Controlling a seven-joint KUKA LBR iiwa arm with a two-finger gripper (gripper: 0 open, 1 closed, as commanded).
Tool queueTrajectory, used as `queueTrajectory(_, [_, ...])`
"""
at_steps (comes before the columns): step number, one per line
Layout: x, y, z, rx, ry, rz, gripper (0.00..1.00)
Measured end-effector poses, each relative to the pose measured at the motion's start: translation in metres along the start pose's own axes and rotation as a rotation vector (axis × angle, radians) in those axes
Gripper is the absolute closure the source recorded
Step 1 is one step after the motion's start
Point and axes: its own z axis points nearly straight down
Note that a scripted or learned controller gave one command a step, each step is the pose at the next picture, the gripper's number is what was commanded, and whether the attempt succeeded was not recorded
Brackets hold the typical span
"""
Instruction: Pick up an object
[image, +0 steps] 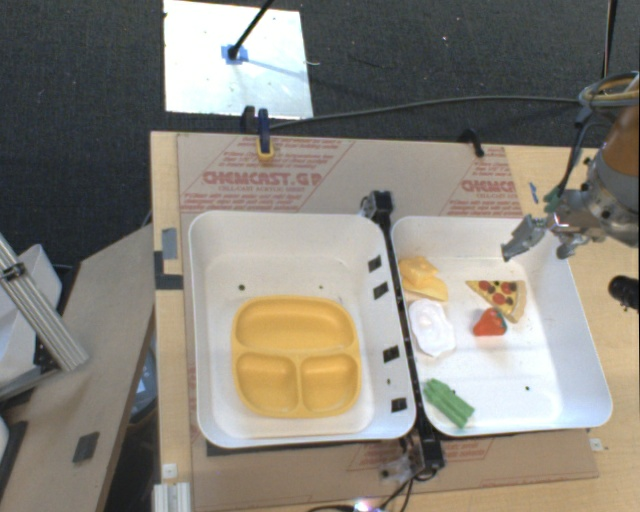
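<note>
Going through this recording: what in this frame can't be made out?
Arm: cut off by the camera view's right edge.
White item in the right bin: pale on white, so its outline and kind are unclear.
Yellow item beside it: too small to identify.
Printed board: lower part covered by the left bin and the right bin.

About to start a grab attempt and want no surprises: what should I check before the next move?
1. Things to grab in the right bin: ok, pizza slice, red piece, white piece, green piece.
2. Gripper above a target: not ok, it hangs by the bin's far corner.
3. Pizza slice free of neighbours: not ok, red piece crowds it.
4. Green piece clear of the wall: not ok, it lies close.
</note>
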Motion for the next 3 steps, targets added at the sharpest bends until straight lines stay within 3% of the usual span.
queueTrajectory(3, [0.023,0.014,0.159,0.005,0.002,-0.003,0.0])
